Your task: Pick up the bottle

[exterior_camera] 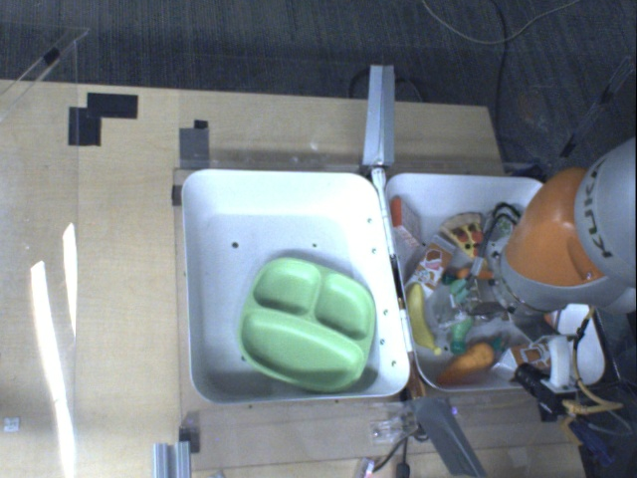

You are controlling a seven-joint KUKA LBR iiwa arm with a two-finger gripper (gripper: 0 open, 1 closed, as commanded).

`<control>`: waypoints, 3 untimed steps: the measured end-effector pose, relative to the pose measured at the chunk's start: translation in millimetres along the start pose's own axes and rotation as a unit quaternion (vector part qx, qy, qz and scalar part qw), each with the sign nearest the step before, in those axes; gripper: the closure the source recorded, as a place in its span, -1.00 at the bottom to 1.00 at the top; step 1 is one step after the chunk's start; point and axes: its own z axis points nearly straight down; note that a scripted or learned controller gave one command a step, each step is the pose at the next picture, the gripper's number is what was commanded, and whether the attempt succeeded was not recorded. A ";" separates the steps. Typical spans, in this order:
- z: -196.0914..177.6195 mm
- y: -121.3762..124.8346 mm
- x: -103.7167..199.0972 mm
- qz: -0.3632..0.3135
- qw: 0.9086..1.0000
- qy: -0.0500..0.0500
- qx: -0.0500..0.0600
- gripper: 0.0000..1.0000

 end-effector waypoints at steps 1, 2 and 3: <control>2.8 -1.1 3.6 -0.084 0.996 0.000 0.000 1.00; -5.4 0.2 4.3 -0.085 0.996 0.000 0.000 1.00; -171.1 38.3 50.5 0.059 0.998 -0.001 0.000 1.00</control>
